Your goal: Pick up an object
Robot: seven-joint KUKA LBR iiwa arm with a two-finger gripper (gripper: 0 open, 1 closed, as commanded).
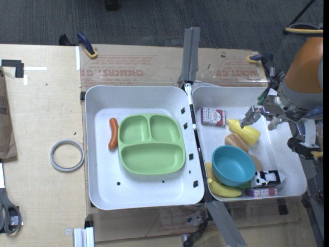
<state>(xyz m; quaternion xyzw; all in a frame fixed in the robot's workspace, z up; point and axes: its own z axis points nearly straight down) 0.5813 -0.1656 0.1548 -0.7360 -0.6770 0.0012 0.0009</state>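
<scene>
My gripper (264, 118) hangs over the upper right part of the right bin (293, 153), its fingers spread open with nothing between them. Just left of and below it lies a yellow squeeze bottle (245, 131). A tan hot dog bun (235, 141) sits beside the bottle. Below them stands a blue bowl (233, 165), with a yellow banana (222, 188) along its lower edge. A small red carton (213, 117) lies at the bin's upper left. A black-and-white carton (266, 179) and a purple item (263, 192) rest at the lower right.
The left bin (97, 153) holds a green divided plate (151, 144) and an orange sausage (112, 133). On the bench to the left lie a grey ring (67, 155), a brown bag (6, 117) and scissors (7, 215). A grey divider (190, 55) stands between the bins.
</scene>
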